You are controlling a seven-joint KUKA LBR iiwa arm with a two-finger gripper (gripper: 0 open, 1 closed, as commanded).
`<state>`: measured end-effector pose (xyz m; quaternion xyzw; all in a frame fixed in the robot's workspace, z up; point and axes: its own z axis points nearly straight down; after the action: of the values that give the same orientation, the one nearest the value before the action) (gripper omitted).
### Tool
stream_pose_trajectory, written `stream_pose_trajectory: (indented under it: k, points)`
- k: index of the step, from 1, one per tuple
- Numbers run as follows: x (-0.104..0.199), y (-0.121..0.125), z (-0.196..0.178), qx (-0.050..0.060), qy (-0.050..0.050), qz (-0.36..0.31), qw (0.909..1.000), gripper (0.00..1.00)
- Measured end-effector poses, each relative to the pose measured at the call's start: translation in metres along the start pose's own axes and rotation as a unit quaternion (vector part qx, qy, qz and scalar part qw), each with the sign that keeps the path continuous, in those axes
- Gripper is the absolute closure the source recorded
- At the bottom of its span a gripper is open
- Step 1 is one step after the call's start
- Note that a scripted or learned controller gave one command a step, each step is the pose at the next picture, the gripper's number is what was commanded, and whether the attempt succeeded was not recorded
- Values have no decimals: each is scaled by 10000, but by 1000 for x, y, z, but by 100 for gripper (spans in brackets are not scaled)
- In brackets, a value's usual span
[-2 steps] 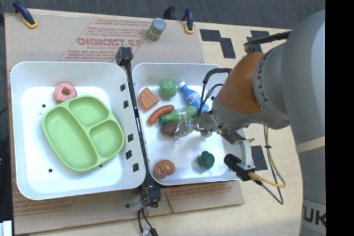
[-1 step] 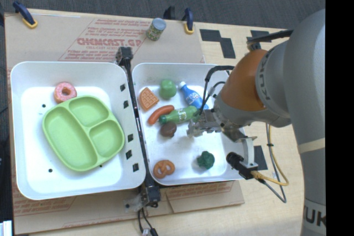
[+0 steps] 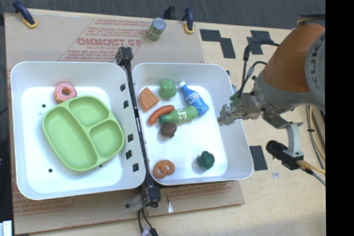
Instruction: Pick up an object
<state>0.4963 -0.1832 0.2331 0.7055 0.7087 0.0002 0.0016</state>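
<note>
The right bin (image 3: 235,143) holds several toy foods: a blue bottle (image 3: 194,99), a green bottle (image 3: 181,115), a red sausage (image 3: 160,113), a waffle (image 3: 147,98), a green ball (image 3: 167,88), a brown lump (image 3: 168,130), a pretzel (image 3: 164,168) and a dark green broccoli piece (image 3: 206,160). My gripper (image 3: 228,115) hangs over the bin's right rim, to the right of the blue bottle, with nothing seen in it.
The left bin (image 3: 22,157) holds a green divided plate (image 3: 83,131) and a pink donut (image 3: 64,91). A small jar (image 3: 156,29) stands on the cardboard behind the bins. Clamps sit at the back edge. A black divider (image 3: 133,119) runs between the bins.
</note>
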Motion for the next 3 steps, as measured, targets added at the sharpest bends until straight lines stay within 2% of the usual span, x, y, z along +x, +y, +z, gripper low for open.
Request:
stream_pose_trajectory:
  k: [1,2,3]
  points:
    - [-13,64,8,19,13,-5,10000,100]
    - [-13,64,8,20,13,-7,10000,0]
    - [-27,10,141,24,23,-7,10000,0]
